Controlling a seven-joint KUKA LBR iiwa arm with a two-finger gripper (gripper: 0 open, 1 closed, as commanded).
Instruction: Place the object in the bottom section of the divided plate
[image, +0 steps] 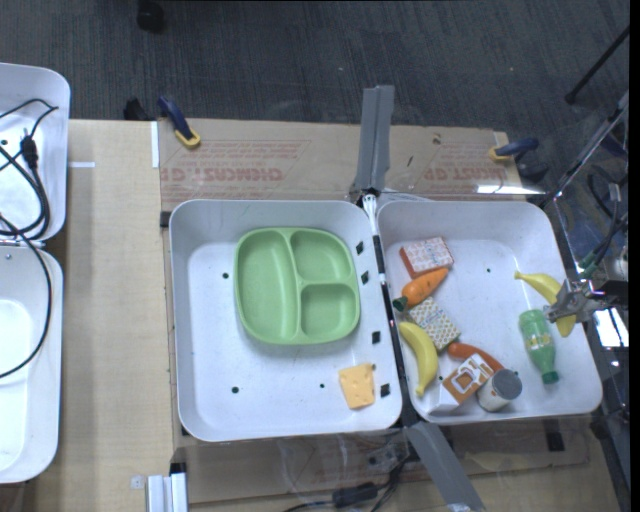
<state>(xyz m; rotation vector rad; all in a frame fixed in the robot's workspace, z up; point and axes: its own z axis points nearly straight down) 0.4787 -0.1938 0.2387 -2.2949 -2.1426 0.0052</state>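
A green divided plate (297, 285) lies in the left bin (200, 330), with one long section on its left and two smaller sections on its right. A yellow cheese wedge (357, 385) rests on the bin floor below the plate, near the bin's front right corner. My gripper (578, 298) hangs at the right rim of the right bin (500, 235), just beside a small yellow banana (543, 288) and above a green bottle (538, 343). Nothing is visibly held in it.
The right bin also holds a pink box (426, 256), a carrot (422, 286), a patterned sponge (433, 323), a larger banana (420, 352), an orange carton (470, 375) and a can (500, 388). A grey divider post (375, 140) stands between the bins at the back.
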